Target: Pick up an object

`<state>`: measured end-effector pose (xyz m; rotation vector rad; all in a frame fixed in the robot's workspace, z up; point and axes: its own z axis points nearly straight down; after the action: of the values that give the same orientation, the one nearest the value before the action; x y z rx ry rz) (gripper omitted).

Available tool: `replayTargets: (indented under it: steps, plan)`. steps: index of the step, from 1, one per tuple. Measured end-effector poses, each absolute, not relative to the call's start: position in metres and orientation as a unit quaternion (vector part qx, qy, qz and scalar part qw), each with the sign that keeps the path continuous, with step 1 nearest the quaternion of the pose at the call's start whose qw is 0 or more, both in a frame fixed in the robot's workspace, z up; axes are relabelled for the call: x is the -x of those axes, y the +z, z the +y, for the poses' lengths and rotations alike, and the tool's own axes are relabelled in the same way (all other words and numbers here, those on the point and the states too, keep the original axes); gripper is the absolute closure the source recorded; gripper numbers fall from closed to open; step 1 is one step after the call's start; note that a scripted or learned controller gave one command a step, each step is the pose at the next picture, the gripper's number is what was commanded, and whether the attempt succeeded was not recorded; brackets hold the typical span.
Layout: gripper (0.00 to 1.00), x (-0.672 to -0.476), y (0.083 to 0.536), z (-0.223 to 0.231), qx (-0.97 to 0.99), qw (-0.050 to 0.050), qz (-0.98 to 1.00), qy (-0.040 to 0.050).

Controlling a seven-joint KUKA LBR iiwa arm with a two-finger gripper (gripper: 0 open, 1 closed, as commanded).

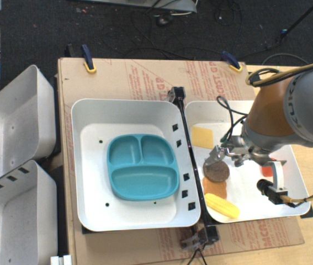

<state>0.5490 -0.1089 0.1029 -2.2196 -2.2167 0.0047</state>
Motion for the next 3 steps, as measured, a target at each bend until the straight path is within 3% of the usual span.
replayTargets:
  steps: [1,3]
  plan:
    - [1.0,-0.55,0.117,-0.109,0.708,0.0,-0.706,-0.0002]
    - [1.0,-0.547,0.208,-0.109,0.706,-0.002,-0.708,-0.0013]
